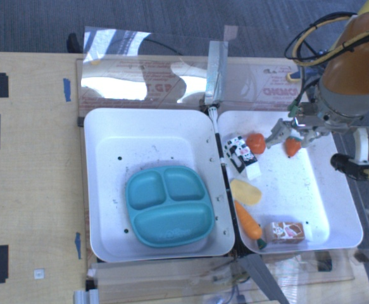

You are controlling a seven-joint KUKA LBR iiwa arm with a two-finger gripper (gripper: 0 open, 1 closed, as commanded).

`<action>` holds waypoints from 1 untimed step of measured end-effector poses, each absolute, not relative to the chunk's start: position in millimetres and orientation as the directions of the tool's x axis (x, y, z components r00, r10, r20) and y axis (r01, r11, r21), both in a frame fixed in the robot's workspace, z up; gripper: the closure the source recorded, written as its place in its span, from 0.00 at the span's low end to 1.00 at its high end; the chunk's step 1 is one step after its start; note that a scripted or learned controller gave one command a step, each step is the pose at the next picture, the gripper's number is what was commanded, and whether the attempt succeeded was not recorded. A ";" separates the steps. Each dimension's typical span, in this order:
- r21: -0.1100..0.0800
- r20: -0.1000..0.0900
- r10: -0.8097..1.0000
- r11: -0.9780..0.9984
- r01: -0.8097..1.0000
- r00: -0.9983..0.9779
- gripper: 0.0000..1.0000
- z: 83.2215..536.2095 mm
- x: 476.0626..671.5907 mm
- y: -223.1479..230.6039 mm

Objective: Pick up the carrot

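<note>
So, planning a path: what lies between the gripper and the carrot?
In the camera view, a pale yellow piece lies between the gripper and the carrot.

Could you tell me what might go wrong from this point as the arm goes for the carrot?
1. The pincer sits at the right bin's far end, beside two small orange-red pieces; it might close on one of them instead.
2. The carrot lies against the bin's left wall, so a finger may strike the wall.
3. The yellow piece and brown packet crowd the carrot and could get pushed or pinched.
</note>
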State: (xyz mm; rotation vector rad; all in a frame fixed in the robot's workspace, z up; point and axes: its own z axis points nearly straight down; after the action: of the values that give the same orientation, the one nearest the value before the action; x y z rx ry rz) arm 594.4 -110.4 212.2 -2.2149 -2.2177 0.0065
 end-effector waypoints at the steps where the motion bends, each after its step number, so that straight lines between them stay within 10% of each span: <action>1: 0.002 0.001 0.996 0.094 0.996 -0.094 0.00 91.6 546.9 -93.2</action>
State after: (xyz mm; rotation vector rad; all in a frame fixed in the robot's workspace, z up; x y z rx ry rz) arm 546.9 -93.2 91.6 -2.1146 -2.3242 -0.0027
